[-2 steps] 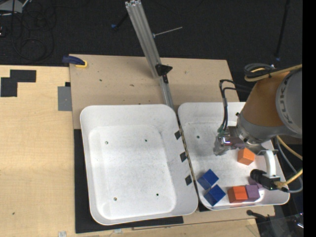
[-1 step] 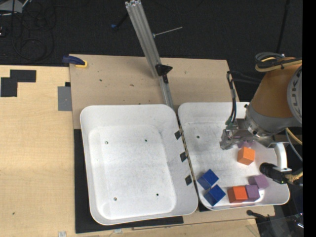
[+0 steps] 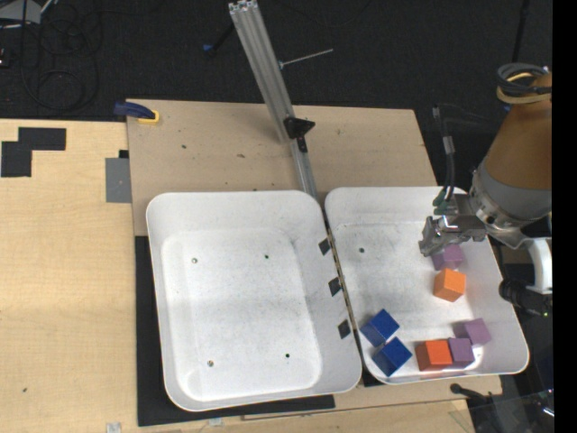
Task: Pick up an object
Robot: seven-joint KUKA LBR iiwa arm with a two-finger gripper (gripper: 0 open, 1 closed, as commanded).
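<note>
The pincer [image 3: 439,238] hangs over the right bin [image 3: 397,224], directly above a purple block [image 3: 448,257]. An orange block [image 3: 450,284] lies just beyond; whether the pincer grips anything cannot be told.

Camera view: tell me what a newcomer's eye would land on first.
First the arm, grey and orange, reaching in from the right with its hand low over a purple block in the right bin. Next the bright blocks in that bin: an orange block just below the purple one, two blue blocks near the bottom edge. Last, the left bin, a big white expanse.
</note>
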